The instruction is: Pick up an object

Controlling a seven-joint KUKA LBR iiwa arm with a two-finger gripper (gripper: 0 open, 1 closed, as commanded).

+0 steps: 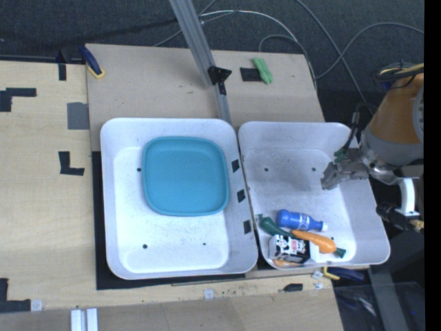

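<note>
Over the right edge of the right bin (275,143) the jaws (332,176) hang, dark and small, and I cannot tell if they are open or closed; no object is seen between them. They are above the bare white floor of this bin, near its right wall. Behind them the arm (396,126) comes from the right, grey at the wrist with the orange band above it. The objects to pick lie together in the near corner of the same bin, well apart from the jaws: a blue bottle (299,220) lying on its side, just below it an orange carrot-like toy (314,240) with a green end, and to the left of this a small black and white packet (283,246). The left bin (124,205) holds a blue square plate (185,176), lying flat in its far half. Both bins stand side by side on the bench (41,123), where a green piece (262,70) lies at the far edge.
</note>
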